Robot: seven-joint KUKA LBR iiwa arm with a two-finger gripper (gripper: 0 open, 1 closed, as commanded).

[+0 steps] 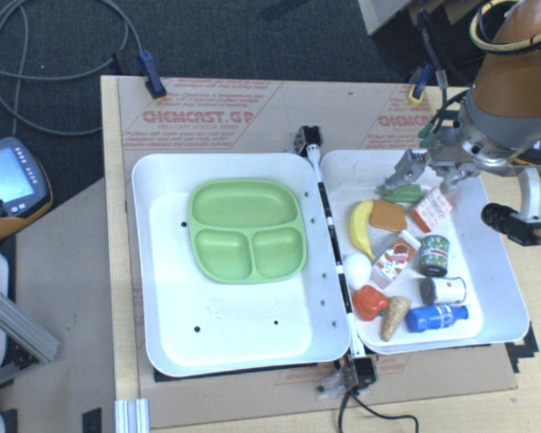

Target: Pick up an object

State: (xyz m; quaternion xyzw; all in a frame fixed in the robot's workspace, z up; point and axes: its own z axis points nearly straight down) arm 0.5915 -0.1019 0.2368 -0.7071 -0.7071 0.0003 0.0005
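The right bin point(496, 269) holds several small items: a yellow banana point(361, 226), an orange block point(388, 216), a green piece point(404, 191), a red-and-white packet point(431, 210), a small carton point(394, 260), a green can point(435, 254), a white egg point(354, 267), a red piece point(370, 302), a tan piece point(395, 317), a blue bottle point(437, 317) and a white tube point(444, 290). My gripper point(429, 177) hangs open over the bin's far part, its fingers spread just above the green piece and the packet. Nothing sits between the fingers.
The left bin point(162, 314) bears a green divided plate point(248, 230). The arm with its orange band point(514, 52) comes in from the upper right. A black part point(509, 222) juts beside the right bin's edge. Cables lie on the floor at top left.
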